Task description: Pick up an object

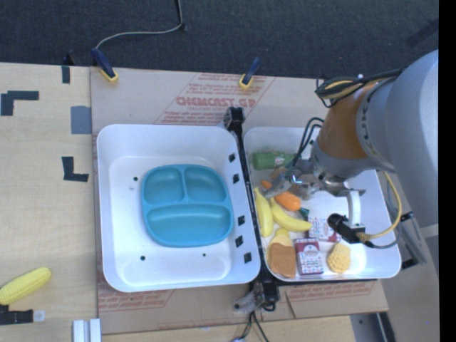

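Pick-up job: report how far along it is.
Done: the grey arm's hand is down in the right white bin, over the small orange carrot-like toy. In hand: nothing visibly gripped. Left: grasp and lift; the yellow toy bananas and small red carton lie untouched.

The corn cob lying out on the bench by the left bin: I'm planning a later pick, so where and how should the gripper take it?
Probably across the middle of the corn cob, coming straight down from above. It lies flat and alone on the wooden bench, long and narrow, tilted with its right end higher in view. Fingers set across its short width should close on it; nothing crowds it.
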Tool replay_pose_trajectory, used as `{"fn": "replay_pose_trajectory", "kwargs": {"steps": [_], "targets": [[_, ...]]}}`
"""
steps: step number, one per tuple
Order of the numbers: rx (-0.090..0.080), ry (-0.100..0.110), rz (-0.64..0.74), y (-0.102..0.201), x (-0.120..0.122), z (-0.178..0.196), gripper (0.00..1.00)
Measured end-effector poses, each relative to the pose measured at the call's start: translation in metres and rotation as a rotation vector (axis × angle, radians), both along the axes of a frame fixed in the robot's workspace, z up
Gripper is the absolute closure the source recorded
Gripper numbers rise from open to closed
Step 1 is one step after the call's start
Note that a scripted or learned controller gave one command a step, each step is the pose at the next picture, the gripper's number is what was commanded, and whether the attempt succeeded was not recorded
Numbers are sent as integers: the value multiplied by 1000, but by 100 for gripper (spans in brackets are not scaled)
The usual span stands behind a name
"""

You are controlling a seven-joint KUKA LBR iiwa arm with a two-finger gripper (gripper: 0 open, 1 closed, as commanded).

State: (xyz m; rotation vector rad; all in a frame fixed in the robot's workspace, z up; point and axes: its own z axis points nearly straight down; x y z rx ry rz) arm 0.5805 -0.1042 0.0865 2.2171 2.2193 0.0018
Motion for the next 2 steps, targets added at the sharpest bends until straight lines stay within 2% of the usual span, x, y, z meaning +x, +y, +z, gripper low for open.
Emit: {"fn": "replay_pose_trajectory", "kwargs": {"steps": [1, 2], "targets": [[-1, -3, -1, 6, -12, 0, 0], [-2, -2, -1, 6, -12, 10, 100]]}}
